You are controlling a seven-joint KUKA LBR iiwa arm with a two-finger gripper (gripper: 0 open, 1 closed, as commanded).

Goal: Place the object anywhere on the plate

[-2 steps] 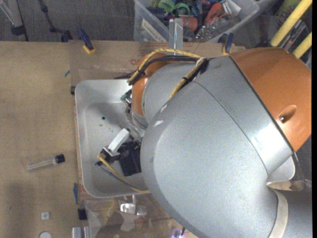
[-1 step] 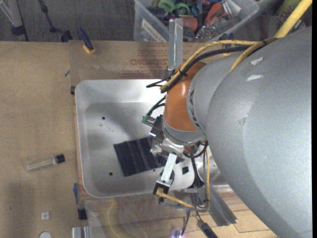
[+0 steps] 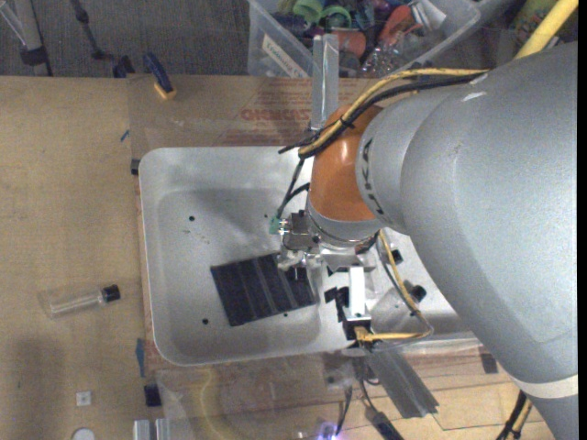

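Grey and bulky, my own arm (image 3: 486, 218) sits nearest the lens and covers the right of the view, its orange band (image 3: 337, 177) just above the wrist. Below that hangs my claw (image 3: 307, 269), down inside the bin (image 3: 174, 209); whether it is apart or together I cannot tell, since the wrist hardware hides that.

Dark and ridged, a flat slab (image 3: 261, 287) lies on the bin floor, and I take it for the task's thing (no plate is plain to me, so this may be the plate instead). It lies directly beside my claw, stretching away to the view's left, its long axis running left to right with a slight tilt. Its right end reaches under my wrist, touching or nearly so; I cannot say which.

My judgement: the coming move turns on that closeness, a short drop at the slab's right end.

Farther out, a clear vial (image 3: 81, 298) lies on the bench, well apart. A tub of coloured items (image 3: 367, 7) stands beyond the bin. Nothing stands between claw and slab.
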